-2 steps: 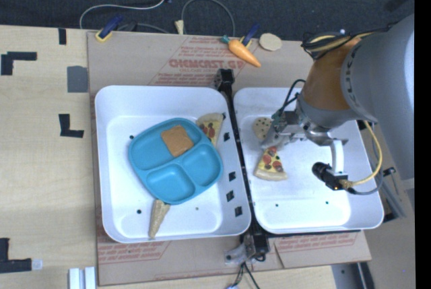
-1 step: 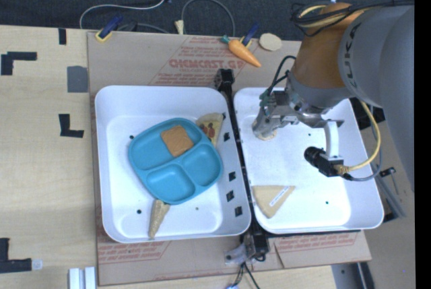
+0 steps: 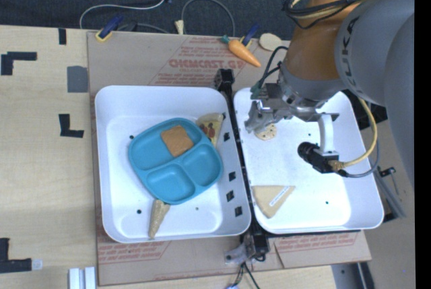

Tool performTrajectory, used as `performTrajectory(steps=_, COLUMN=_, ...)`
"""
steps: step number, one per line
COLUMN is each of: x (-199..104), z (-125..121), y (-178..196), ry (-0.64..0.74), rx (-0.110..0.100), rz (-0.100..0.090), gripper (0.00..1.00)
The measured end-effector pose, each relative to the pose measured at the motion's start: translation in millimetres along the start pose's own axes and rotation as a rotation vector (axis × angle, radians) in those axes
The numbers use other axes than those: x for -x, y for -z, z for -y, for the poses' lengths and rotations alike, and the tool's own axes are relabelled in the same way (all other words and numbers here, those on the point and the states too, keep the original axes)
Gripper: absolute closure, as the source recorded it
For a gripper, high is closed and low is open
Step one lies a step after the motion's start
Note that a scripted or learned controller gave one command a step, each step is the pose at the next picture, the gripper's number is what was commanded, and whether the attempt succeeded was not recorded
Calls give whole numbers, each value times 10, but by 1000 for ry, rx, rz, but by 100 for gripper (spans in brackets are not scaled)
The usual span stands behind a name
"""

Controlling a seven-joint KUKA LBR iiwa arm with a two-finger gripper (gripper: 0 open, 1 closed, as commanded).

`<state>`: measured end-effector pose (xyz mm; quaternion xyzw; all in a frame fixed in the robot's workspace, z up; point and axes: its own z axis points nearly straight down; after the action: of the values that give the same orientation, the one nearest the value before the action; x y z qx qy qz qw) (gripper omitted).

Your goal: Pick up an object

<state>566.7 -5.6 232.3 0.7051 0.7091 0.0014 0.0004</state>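
The grey arm [image 3: 377,45] with its orange band [image 3: 316,31] reaches in from the right and hangs over the upper left part of the right bin [image 3: 337,217]. Its tool [image 3: 259,116] sits low over the white floor of that bin, close to the divider between the two bins. Just beside the tool, perhaps touching it, lies a small round cookie [image 3: 267,132]; the arm's body hides the tips, so whether the tool is spread or closed cannot be told, and nothing is seen gripped in it.

Lower in the right bin, well apart from the tool, lies a pale sandwich wedge [image 3: 273,199]. A black cable fitting [image 3: 316,156] on the arm hangs over the middle of the bin.

The left bin [image 3: 111,166] holds a blue divided tray [image 3: 178,163], tilted on the diagonal. A brown square cracker [image 3: 177,140] rests in the tray's upper compartment. A pizza slice [image 3: 212,124] lies just beside the tray's upper right edge, against the bin wall. A tan cone [image 3: 157,217] lies below the tray, its wide end touching or tucked under the tray's lower rim.

Behind the bins, on the cardboard sheet [image 3: 195,62] that covers the bench [image 3: 34,166], a toy carrot [image 3: 242,52] lies near a blue clamp [image 3: 250,31].
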Motion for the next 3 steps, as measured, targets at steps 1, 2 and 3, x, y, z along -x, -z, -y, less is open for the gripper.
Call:
performTrajectory(steps=1, x=411, z=164, y=547, ry=-7, rx=2, rz=3, gripper=100)
performTrajectory(steps=2, x=540, z=-71, y=-136, ry=-7, rx=-9, rz=3, gripper=100)
performTrajectory(steps=3, x=528, z=-78, y=4, ry=-4, rx=-4, rz=2, gripper=100)
